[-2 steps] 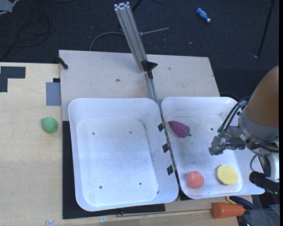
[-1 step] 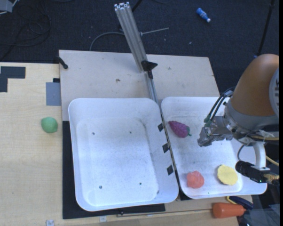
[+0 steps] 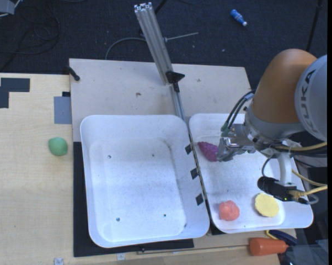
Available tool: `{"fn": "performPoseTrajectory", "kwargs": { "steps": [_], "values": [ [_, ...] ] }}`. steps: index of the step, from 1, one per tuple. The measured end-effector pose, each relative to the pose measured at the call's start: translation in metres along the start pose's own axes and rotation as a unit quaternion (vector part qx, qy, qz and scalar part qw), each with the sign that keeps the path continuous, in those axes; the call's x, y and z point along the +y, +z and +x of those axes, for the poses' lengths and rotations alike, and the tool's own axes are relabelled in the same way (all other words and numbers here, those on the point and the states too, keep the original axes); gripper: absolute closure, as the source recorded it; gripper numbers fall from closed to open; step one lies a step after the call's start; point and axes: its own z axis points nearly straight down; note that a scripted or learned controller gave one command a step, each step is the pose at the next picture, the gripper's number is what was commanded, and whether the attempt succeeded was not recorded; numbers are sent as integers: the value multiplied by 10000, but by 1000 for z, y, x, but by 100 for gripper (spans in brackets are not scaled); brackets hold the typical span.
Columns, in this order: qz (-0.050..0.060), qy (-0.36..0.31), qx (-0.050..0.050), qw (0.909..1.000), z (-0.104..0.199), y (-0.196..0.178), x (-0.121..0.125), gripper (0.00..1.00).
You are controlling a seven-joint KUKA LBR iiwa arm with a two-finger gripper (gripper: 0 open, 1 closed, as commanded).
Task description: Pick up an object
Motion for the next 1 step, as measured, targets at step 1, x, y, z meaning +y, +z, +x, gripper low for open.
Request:
{"fn": "performPoseTrajectory", "kwargs": {
  "steps": [1],
  "values": [
    [2, 3, -4, 10000, 44, -6, 31, 100]
  ]
}}
